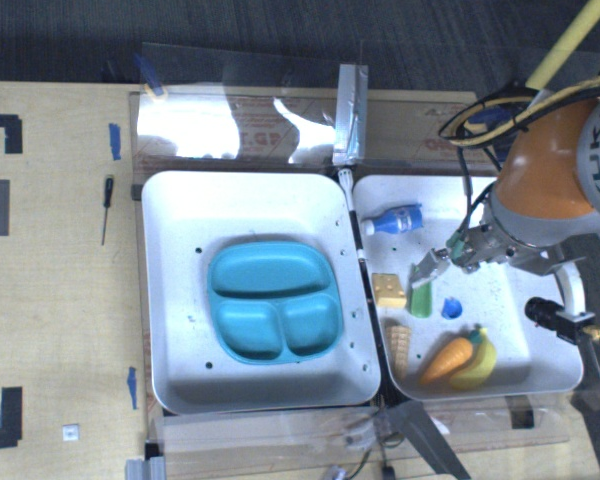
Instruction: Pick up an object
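Observation:
The right bin (515,313) holds several small objects. A blue bottle (395,219) lies at its far left. A green object (420,299) stands near the middle, beside a tan block (387,289). An orange carrot (446,359) and a yellow banana (477,362) lie together at the front, with a small blue piece (452,310) behind them and a waffle-patterned piece (399,344) to their left. My gripper (432,264) hangs just above and behind the green object, reaching in from the right. Nothing visibly sits in its grasp.
The left bin (180,228) carries a blue divided plate (275,299) in its middle. A grey divider wall (358,258) runs between the two bins. Cables and the orange-banded arm (545,173) hang over the right bin's far right corner.

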Robot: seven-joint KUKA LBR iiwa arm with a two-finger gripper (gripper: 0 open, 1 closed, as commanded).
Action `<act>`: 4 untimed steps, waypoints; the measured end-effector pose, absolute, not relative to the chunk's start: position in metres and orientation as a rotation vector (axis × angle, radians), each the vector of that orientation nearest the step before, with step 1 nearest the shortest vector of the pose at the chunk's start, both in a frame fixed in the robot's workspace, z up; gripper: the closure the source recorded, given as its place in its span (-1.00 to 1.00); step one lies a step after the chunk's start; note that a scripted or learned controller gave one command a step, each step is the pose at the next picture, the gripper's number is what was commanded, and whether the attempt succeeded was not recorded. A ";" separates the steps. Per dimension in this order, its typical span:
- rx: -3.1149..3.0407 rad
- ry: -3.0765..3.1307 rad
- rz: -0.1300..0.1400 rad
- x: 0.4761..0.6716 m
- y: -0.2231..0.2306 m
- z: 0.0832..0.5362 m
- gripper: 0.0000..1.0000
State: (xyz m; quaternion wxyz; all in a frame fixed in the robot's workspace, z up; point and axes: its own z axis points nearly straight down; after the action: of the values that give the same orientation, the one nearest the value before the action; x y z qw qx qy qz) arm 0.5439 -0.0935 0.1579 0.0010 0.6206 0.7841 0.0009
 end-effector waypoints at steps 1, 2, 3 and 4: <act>1.762 2.586 0.009 0.562 -0.100 0.287 -1.00; 1.569 2.732 -0.005 0.532 -0.055 0.180 -1.00; 1.002 2.968 0.003 0.555 -0.111 0.088 -1.00; 1.375 2.814 0.006 0.482 -0.105 0.088 -1.00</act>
State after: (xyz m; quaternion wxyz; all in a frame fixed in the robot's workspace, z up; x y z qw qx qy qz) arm 0.4823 -0.1045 0.0884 0.0047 0.4391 0.8984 0.0020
